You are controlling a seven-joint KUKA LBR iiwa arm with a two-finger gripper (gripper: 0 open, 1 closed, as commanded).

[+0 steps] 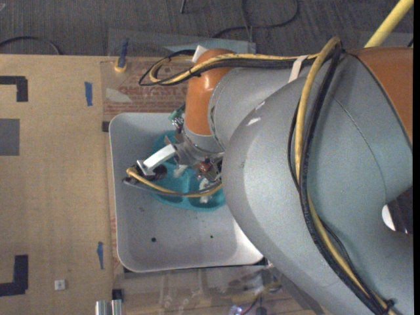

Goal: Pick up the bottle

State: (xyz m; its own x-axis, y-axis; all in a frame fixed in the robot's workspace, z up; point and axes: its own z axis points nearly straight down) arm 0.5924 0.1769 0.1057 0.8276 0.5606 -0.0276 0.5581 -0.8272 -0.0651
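The grey arm [308,176] fills the right side, nearest the lens, bending down into the white bin [177,248]. Under its orange band lies a teal bottle [172,192]; its long axis cannot be told, being mostly hidden. The tool [197,169] sits over the bottle. Left of the bin stretches the tan tabletop [52,176]; beyond it, grey floor with cables.

Teal object [172,190] half under arm [295,176]
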